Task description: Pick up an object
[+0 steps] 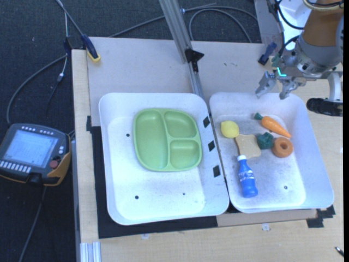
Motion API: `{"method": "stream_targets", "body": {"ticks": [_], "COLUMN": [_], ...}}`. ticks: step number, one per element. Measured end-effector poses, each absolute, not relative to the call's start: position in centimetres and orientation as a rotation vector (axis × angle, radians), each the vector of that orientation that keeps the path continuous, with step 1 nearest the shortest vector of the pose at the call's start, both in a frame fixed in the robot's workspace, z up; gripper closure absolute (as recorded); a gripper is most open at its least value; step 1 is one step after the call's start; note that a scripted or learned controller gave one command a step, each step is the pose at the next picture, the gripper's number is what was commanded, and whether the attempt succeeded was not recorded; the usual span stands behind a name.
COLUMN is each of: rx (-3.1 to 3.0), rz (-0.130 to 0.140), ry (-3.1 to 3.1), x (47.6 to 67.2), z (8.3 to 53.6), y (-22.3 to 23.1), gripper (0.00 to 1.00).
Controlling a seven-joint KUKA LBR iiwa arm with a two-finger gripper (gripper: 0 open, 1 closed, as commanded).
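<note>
The right bin (305, 192) holds several small things: a yellow lemon (229, 129), an orange carrot (274, 126), a tan slice of bread (248, 146), a dark green piece (265, 141), a brown doughnut (282, 147) and a blue bottle with a white cap (247, 178). My gripper (275, 89) hangs above the bin's far edge, up and to the right of the lemon and above the carrot. Its two fingers stand spread apart with nothing between them.
The left bin (117, 201) holds a green divided plate (166, 140). A metal pole (177, 21) slants down to the gap between the bins. A teach pendant (32, 154) lies off the bench at the left. Cables run across the floor behind.
</note>
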State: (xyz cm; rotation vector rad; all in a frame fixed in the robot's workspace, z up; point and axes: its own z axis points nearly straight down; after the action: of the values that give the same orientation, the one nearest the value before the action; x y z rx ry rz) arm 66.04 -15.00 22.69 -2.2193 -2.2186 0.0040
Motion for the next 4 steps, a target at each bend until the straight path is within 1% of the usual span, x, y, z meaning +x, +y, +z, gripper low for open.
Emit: {"method": "stream_targets", "body": {"ticks": [1,2,3,4], "rx": [-2.221,-2.218,-2.217,-2.224], "rz": [0.0,0.005,0.006,-0.007], "ry": [-2.222,-2.219,-2.217,-2.229], "x": [66.1,66.0,65.7,66.1], "z": [22.9,18.7,12.4,9.3], "y": [-15.0,-14.9,-14.9,-14.9], "gripper": [0.0,0.0,0.0,0.0]}}
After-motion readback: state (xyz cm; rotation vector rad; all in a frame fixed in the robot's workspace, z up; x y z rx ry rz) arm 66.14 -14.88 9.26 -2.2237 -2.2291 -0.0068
